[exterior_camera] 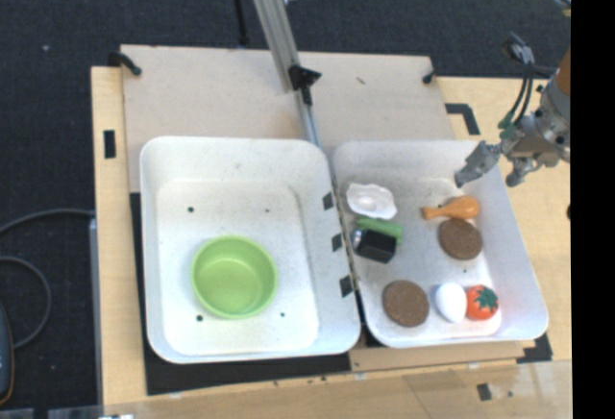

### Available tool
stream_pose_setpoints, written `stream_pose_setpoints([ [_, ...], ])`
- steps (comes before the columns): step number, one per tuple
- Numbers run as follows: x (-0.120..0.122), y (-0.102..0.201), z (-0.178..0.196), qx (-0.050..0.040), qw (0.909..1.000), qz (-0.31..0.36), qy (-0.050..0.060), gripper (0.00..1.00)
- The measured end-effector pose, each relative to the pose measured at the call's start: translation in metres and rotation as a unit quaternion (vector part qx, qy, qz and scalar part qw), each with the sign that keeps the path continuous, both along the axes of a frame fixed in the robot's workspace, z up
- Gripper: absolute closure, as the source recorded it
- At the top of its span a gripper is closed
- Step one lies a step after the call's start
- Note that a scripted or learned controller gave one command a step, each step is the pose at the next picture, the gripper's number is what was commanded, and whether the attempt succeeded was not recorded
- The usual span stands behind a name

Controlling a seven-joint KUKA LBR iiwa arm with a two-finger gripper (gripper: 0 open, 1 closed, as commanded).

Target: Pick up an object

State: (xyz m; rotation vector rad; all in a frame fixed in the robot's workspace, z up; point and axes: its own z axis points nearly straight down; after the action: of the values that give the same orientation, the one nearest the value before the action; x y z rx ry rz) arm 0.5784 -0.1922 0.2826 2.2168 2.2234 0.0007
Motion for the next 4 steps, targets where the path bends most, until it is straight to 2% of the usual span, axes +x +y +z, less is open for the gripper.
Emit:
stream_pose_setpoints([
  [1, 0.000, 0.000, 0.000, 0.0000, 1.0000, 0.000, 0.000, 0.00],
  [2, -0.005, -0.005, -0.062, 0.0000, 1.0000, -0.002, 0.003, 0.00],
  [4, -0.005, -0.012, -0.175, -0.0010, 1.0000, -0.002, 0.001, 0.00],
])
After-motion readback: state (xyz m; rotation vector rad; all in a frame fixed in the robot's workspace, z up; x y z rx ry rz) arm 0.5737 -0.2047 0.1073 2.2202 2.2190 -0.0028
